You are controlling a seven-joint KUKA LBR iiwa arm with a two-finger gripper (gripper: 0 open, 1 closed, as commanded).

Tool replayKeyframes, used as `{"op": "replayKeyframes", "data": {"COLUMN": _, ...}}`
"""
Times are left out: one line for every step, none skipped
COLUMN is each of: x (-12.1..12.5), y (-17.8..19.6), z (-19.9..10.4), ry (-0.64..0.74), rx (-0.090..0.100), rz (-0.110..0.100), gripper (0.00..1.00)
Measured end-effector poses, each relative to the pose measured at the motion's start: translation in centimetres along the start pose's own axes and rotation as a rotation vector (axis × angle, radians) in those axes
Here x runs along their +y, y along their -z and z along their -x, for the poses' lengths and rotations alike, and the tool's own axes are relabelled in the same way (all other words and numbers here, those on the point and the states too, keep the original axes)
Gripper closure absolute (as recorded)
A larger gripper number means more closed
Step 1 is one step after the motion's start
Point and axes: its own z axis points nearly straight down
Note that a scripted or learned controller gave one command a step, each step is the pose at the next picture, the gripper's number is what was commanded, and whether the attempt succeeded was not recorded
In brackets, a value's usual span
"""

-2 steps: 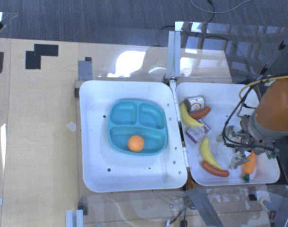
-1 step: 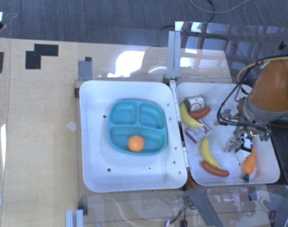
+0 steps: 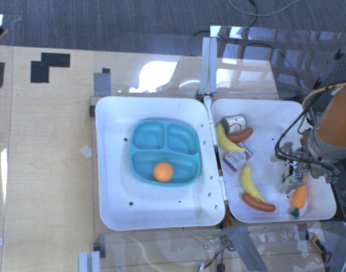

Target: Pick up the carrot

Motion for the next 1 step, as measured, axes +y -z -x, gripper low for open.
{"op": "replayKeyframes", "data": {"x": 0.20, "y": -0.02, "z": -3.95, "ry": 0.148, "rx": -0.004, "rz": -0.002, "gripper": 0.00}}
